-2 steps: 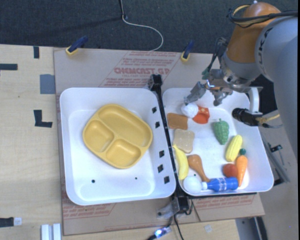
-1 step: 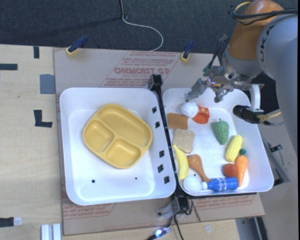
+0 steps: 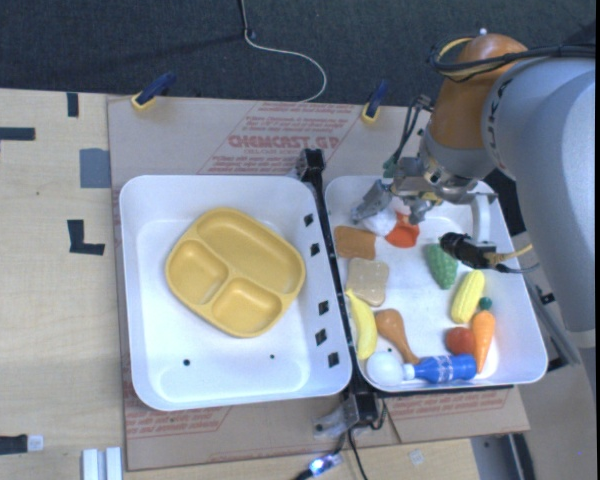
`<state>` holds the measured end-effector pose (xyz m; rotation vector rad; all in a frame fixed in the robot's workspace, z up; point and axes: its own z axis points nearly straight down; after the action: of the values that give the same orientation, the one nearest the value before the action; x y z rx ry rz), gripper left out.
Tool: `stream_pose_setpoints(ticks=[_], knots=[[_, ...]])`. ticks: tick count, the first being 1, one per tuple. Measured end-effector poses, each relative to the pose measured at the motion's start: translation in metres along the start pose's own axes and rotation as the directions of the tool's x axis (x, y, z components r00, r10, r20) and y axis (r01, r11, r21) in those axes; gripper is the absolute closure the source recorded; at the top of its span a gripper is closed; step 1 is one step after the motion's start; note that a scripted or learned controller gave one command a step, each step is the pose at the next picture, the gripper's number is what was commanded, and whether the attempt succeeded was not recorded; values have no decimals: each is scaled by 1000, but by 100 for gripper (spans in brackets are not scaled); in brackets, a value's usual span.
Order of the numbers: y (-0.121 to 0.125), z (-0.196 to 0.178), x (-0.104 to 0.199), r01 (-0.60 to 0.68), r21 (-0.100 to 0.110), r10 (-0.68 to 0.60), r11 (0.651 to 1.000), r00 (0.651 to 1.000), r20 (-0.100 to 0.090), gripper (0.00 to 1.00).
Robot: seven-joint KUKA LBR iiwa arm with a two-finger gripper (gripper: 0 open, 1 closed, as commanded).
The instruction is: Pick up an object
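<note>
— Hovering over the far end of the right bin (image 3: 528, 368), is it?

— Yes, the gripper (image 3: 398, 204) hangs above a red toy piece (image 3: 403, 233), fingers spread apart, nothing between them. Looks like the approach step.

— And next?

— I'd say drop straight down and close. The bread slice (image 3: 355, 242) lies just left, so crowding is a risk.

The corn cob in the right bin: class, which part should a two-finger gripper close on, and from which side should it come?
Probably the middle of the corn cob, from above. It lies flat, long axis running top to bottom in the camera view, so fingers should close across its narrow width. The green vegetable on one side and the carrot at its lower end crowd it; its middle looks freest.
</note>
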<state>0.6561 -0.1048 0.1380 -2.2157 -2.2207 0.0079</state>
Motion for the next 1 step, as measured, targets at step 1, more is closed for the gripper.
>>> stream_pose_setpoints(ticks=[1], knots=[[2, 48, -2, 0, -12, 0, 1000, 1000, 7, 0]])
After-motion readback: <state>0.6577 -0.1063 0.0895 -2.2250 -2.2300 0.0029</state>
